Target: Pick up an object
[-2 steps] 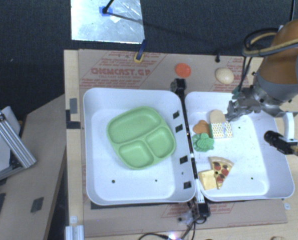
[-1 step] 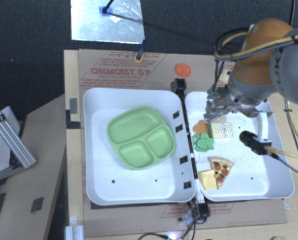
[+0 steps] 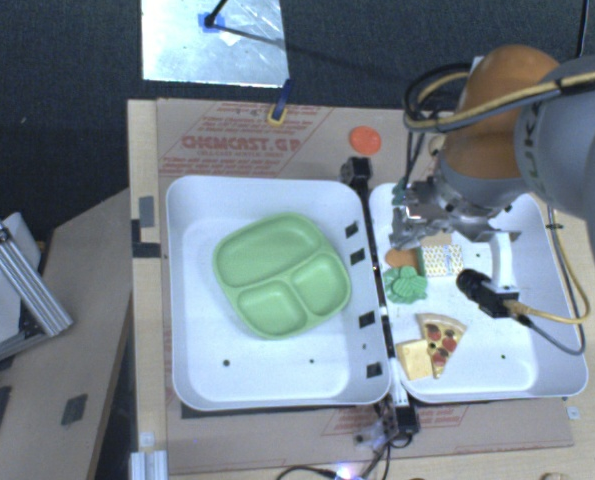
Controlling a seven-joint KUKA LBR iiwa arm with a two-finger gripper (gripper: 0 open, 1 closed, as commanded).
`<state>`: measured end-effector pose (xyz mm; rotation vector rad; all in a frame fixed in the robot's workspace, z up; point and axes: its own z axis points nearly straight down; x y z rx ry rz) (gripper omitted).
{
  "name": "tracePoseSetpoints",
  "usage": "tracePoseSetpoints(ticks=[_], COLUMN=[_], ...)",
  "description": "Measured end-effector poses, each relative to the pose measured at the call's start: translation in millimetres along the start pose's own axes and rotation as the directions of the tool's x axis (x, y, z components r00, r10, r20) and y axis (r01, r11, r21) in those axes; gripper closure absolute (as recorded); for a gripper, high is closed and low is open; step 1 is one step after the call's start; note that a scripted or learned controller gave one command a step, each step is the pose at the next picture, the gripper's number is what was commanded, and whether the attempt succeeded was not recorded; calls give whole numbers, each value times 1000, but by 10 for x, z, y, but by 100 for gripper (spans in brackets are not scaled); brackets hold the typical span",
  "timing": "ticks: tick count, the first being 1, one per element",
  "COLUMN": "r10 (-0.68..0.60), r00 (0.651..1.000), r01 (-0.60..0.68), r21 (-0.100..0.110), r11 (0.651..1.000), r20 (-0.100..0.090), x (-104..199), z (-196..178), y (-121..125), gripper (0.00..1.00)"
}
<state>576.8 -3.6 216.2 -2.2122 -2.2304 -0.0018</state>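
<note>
The gripper [image 3: 414,230] hangs low over the far left part of the right bin [image 3: 552,343], close to the divider between the two bins. From where I stand I can't tell how it is set or whether it has hold of anything; the wrist and its cables crowd that spot.

Just below it, toward the near edge, lies a little cluster: an orange piece [image 3: 401,258], a green leafy toy [image 3: 408,286] touching it, and a pale gridded block [image 3: 440,260] beside them on the right. The orange piece seems nearest, almost under the tool, so I'd guess that's the target.

Further toward the near rim sits a pizza slice [image 3: 442,336] with a yellow wedge [image 3: 414,358] against it, well apart from the tool.

The left bin [image 3: 192,368] holds a green divided plate [image 3: 281,273].
</note>
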Motion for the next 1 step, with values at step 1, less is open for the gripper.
tracePoseSetpoints(ticks=[1], r10=[1], r00=[1000], r01=[-1], r21=[-2], r11=[1000], r20=[0], x=[119], z=[-148], y=[33], gripper=[100])
